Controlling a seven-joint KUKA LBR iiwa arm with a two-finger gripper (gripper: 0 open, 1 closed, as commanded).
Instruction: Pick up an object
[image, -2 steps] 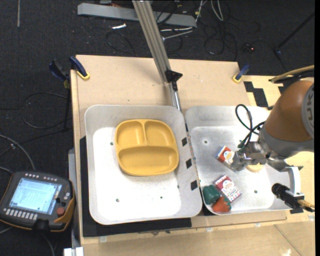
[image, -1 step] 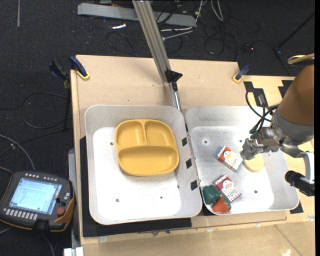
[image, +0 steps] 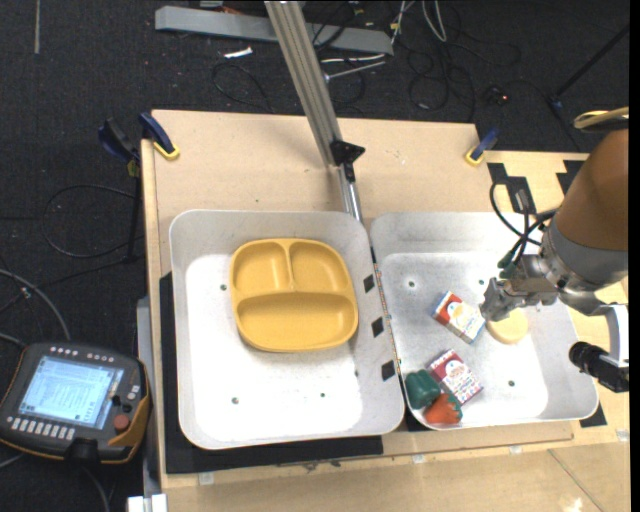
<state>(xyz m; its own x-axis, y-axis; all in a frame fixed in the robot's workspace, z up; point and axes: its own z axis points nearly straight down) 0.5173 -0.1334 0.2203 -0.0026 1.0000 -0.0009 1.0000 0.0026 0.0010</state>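
A small carton (image: 459, 316) with a red and white face lies in the right bin (image: 420, 250), near its middle, its long axis running from upper left to lower right; printing shows on it, though the writing is too small to read. Just beside it to the right, the claw (image: 497, 305) hangs low over a pale yellow round piece (image: 509, 329), perhaps touching it; whether the claw is released or clenched cannot be told from this slant. Toward the bin's near edge lies a second red and white carton (image: 457, 376), tilted the same way, with a green item (image: 422, 385) and a red item (image: 442, 408) close against its left and lower side. The grey arm (image: 590, 250) comes in from the right. The left bin (image: 200, 330) holds a yellow divided plate (image: 294, 294) with three compartments; both bins sit on the tan surface (image: 250, 160); a handheld control pendant (image: 70, 398) lies on the floor at lower left.
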